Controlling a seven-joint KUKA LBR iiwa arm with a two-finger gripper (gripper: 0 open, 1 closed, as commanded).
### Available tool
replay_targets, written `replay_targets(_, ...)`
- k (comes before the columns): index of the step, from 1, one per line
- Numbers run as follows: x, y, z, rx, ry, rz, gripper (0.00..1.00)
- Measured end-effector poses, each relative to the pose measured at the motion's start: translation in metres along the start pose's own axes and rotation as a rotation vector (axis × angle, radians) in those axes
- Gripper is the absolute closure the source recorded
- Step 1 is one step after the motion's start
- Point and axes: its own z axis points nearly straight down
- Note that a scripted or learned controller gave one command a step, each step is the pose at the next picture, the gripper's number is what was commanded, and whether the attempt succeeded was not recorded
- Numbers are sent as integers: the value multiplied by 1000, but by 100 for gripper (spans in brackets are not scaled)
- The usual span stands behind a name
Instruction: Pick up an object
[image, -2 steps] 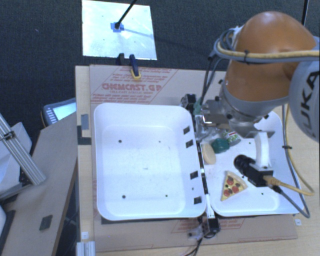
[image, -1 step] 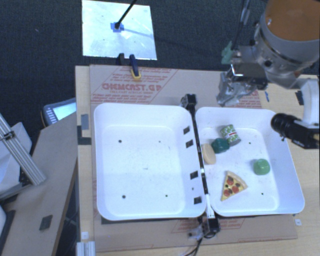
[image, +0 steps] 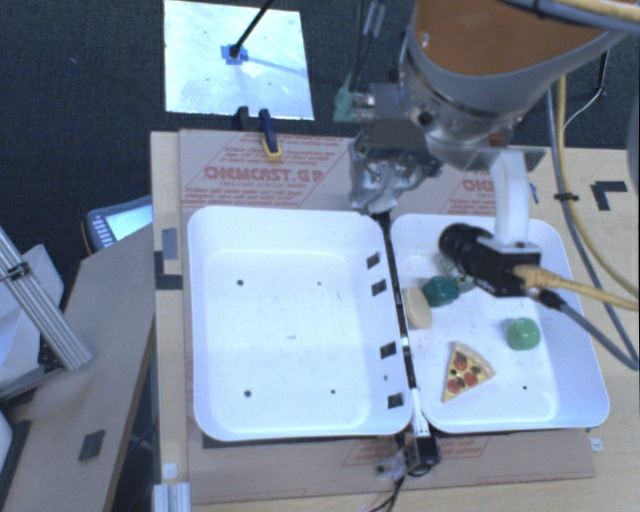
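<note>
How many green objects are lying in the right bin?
2. A dark teal round object lies near the bin's left side, beside a tan piece. A lighter green ball lies further right. The camera mount may hide others.

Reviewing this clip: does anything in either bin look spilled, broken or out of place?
Nothing stands out. The pizza slice toy, green ball, teal piece and beige piece lie loose in the right bin, none spilled over its rim. The gripper hangs above the bins' far edge.

Arm (image: 500, 50) cut off at top edge; tool (image: 385, 190) fingertips too small to tell.
</note>
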Motion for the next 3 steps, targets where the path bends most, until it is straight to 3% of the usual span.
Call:
replay_targets(1, 46, 1, 1, 2, -1, 3, 100)
replay_targets(2, 43, -1, 172, 17, -10, 11, 100)
replay_targets(3, 11, 35, 11, -15, 3, 13, 100)
